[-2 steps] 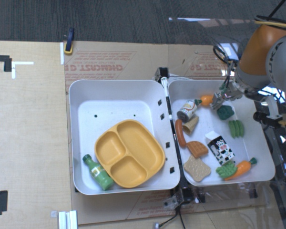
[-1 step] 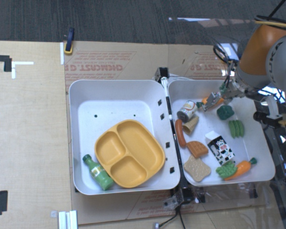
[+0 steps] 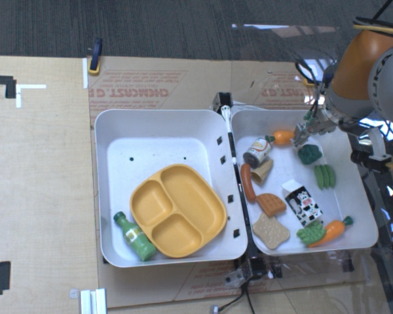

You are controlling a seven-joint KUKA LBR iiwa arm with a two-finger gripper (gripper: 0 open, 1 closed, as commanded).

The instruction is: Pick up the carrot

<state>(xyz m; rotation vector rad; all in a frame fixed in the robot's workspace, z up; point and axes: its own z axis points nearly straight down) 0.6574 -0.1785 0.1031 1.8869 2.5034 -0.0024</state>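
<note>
In the camera view, two white bins are seen side by side on the bench. The left bin (image 3: 111, 142) contains a yellow divided plate (image 3: 177, 209) and a green bottle (image 3: 134, 237), which lies at the plate's lower left edge. The right bin (image 3: 354, 227) contains many small items.

The carrot (image 3: 332, 231) is found in the lower right corner of the right bin. It lies tilted, with its green top pointing up and to the right, and its lower end is touching a green leafy item (image 3: 310, 235). Just above it a small milk carton with black and white cow spots (image 3: 302, 205) is placed. To the left of the carton, a brown toast piece (image 3: 271, 204), a slice of bread (image 3: 271, 231) and a red sausage (image 3: 249, 182) are seen. A small can (image 3: 256, 152) lies near the upper left of this bin, and a small orange item (image 3: 283, 137) is beside it. A dark green item (image 3: 309, 154) and a green pea pod (image 3: 325, 176) are located more to the right.

The arm (image 3: 363, 70) enters from the right. The gripper (image 3: 306, 131) is positioned over the upper part of the right bin, just beside the orange item and above the dark green item, well apart from the carrot. Nothing is seen between its fingers, but how far they are opened cannot be told.
</note>
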